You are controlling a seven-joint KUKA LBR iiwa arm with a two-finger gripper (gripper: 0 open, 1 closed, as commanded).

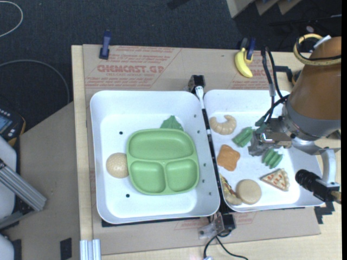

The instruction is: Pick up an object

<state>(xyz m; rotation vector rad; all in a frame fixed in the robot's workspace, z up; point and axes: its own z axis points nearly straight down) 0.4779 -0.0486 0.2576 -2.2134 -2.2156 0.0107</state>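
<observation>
Your tool [264,141] hangs low in the right white bin [287,99], over the green bean-shaped plastic pieces [272,157]. I cannot tell its state. Lower it straight onto one piece, away from the orange chunk [228,158] at left.

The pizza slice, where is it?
The pizza slice lies in the right bin, near its front right corner, just right of the round bun and below the green beans.
</observation>
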